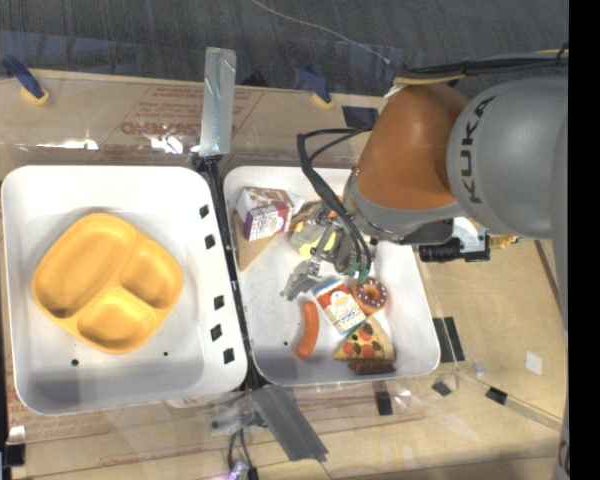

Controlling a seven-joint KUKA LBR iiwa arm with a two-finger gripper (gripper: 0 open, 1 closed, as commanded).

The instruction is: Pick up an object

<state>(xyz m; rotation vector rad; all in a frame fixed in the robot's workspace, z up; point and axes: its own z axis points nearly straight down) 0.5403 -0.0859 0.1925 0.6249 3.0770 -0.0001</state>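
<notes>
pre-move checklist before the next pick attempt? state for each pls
1. Gripper inside the right bin: ok, it sits low over the bin's middle.
2. Object between its fingers: cannot tell.
3. Targets within the bin: ok; hot dog, pizza slice, small carton, donut and milk carton all lie there.
4. Space around targets: not ok; small carton, donut and pizza slice crowd together.
5. Left bin contents: ok, yellow divided tray lies flat.

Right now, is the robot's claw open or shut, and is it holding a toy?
Gripper: cannot be told; it hangs low in the right bin, just above the toy hot dog.
</notes>
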